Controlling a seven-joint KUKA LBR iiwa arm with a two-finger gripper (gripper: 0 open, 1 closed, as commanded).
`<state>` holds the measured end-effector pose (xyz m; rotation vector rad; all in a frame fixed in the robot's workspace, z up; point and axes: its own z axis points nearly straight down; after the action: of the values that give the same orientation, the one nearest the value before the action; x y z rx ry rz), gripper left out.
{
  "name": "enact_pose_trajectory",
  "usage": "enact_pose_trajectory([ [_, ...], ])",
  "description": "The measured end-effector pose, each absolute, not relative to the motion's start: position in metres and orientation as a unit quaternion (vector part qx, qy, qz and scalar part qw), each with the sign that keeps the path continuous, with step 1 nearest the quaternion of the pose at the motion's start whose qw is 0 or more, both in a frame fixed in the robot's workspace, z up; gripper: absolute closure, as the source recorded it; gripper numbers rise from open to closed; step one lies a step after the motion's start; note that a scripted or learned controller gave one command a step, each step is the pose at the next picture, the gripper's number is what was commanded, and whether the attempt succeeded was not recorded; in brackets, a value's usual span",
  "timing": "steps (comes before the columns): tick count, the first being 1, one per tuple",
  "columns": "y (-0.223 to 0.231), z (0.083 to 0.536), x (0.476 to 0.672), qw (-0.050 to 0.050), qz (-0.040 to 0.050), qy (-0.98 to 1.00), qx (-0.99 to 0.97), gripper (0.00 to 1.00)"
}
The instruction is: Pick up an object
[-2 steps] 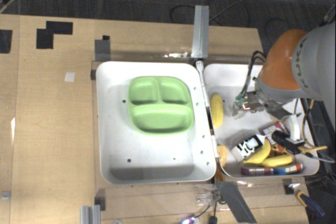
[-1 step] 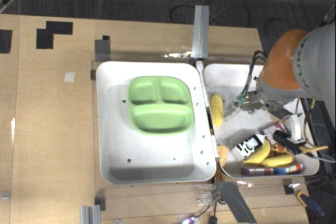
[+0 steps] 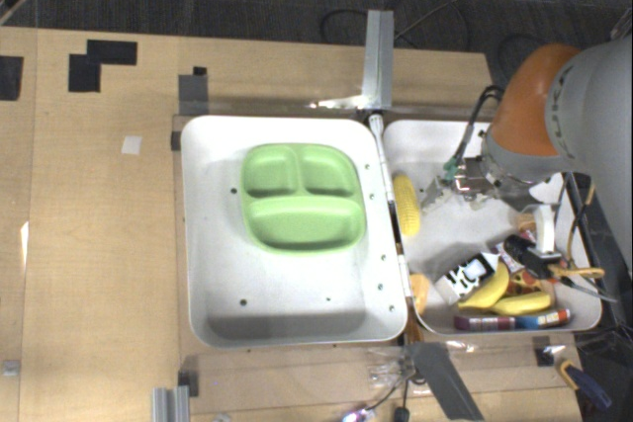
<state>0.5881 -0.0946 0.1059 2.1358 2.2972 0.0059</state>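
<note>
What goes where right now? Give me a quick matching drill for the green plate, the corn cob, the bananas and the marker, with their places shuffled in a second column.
Things:
1. green three-compartment plastic plate
2. yellow corn cob
3. yellow bananas
4. dark red marker pen

Places:
A. along the right bin's left wall
B. along the right bin's front edge
C. middle of the left bin
D. right bin's front part, just behind the marker

Pairs: 1-C, 2-A, 3-D, 4-B
</note>
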Motion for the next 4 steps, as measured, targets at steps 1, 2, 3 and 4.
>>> enact_pose_trajectory([
  [1, -0.074, 0.186, 0.598, 0.002, 0.0018, 0.672, 0.741, 0.00],
  [2, -0.115, 0.091, 0.552, 0.005, 0.0047, 0.711, 0.703, 0.00],
  [3, -0.114, 0.092, 0.493, 0.008, 0.0067, 0.722, 0.692, 0.00],
  [4, -0.111, 0.104, 0.496, 0.008, 0.0101, 0.723, 0.690, 1.00],
])
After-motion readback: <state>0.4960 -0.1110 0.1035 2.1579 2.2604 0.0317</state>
